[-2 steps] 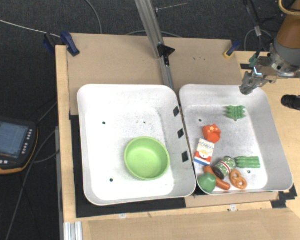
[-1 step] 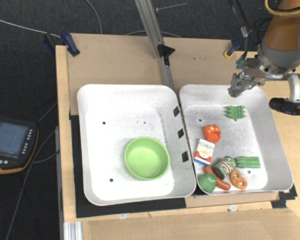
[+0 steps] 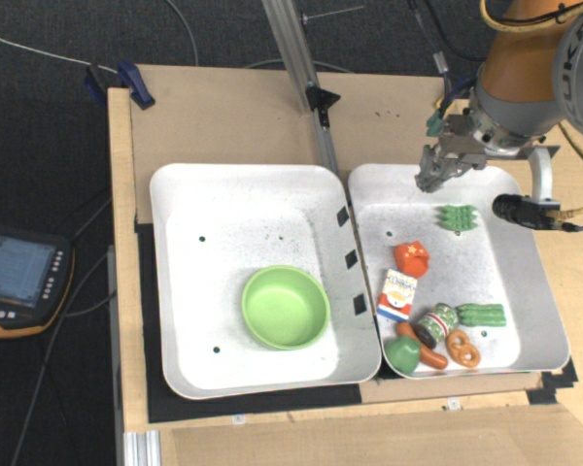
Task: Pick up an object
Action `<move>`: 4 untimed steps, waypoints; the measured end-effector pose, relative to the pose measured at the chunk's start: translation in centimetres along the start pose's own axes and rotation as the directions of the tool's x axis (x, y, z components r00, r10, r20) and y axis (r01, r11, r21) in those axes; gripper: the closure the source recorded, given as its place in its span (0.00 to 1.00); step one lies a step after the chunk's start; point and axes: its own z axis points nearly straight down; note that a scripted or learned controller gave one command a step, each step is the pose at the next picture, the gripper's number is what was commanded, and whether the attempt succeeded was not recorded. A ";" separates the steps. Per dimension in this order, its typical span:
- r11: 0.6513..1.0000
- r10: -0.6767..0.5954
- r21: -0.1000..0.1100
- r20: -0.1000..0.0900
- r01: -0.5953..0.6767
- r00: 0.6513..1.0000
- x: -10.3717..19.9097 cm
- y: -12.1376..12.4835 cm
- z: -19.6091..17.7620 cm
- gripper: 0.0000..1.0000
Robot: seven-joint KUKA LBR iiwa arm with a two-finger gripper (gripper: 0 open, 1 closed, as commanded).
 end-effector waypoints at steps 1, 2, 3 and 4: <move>1.000 0.000 0.002 0.000 0.000 1.000 4.9 -2.3 0.5 1.00; 1.000 0.001 0.001 0.000 -0.001 1.000 9.1 -3.3 0.0 1.00; 1.000 0.001 0.002 0.000 -0.001 1.000 13.5 -5.0 -0.1 1.00; 1.000 0.001 0.002 0.000 -0.001 1.000 17.7 -5.4 -0.1 1.00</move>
